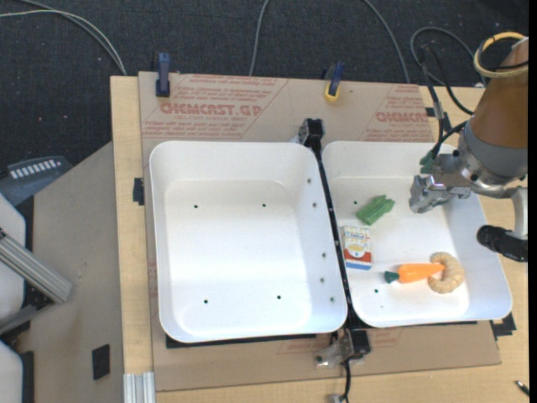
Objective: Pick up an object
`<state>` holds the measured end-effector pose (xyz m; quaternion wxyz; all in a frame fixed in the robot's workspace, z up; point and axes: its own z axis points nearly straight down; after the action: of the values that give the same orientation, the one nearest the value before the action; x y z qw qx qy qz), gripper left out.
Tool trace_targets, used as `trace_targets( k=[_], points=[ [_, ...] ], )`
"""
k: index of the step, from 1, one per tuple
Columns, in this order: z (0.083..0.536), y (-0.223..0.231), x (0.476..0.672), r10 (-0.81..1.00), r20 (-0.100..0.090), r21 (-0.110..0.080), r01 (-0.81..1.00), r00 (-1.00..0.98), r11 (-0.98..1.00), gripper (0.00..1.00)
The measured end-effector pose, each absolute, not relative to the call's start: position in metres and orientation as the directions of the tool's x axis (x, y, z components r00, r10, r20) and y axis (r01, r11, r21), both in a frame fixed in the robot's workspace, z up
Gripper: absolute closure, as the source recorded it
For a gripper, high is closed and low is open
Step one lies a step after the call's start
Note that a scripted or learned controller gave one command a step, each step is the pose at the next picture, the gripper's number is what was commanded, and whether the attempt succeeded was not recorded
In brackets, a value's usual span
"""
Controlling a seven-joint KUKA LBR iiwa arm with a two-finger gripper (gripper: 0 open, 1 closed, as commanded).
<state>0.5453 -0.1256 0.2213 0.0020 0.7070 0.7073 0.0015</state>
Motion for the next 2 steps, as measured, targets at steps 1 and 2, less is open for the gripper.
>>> trace_targets(
  k=[1, 2],
  points=[
    [0.261, -0.126, 0.546, 1.0, 0.0, 0.005, 1.0, 0.0, 0.0, 1.0],
    [0.244, -0.076, 0.546, 1.0, 0.001, -0.001, 1.0, -0.004, 0.004, 1.0]
  ],
)
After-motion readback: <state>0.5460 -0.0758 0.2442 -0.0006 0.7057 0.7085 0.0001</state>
